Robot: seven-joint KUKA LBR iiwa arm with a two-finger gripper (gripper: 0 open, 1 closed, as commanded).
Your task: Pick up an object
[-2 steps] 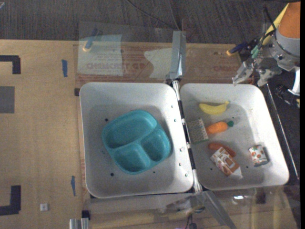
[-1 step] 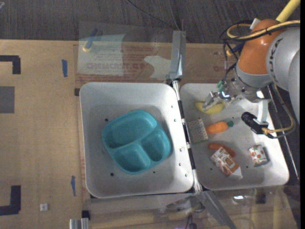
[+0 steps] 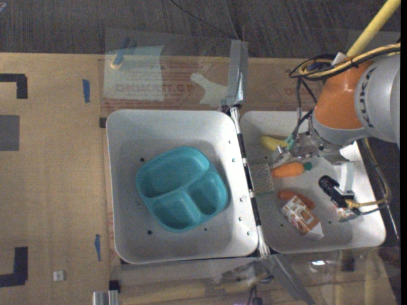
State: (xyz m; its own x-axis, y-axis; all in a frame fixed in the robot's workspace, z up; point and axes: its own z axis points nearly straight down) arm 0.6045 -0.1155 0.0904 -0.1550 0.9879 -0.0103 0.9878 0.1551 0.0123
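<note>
Claw (image 3: 297, 150), camera view: set low over the right bin (image 3: 364, 224), just above the orange carrot (image 3: 287, 169) and beside a yellow piece (image 3: 272, 143); whether it is spread or pressed together cannot be told, and nothing is seen pinched. The carrot lies nearest, apart from the red sausage (image 3: 297, 197) and the small carton (image 3: 301, 215), so it is the likeliest target. A sound grasp would probably straddle its middle across the short axis, descend squarely, then close before lifting.
</note>
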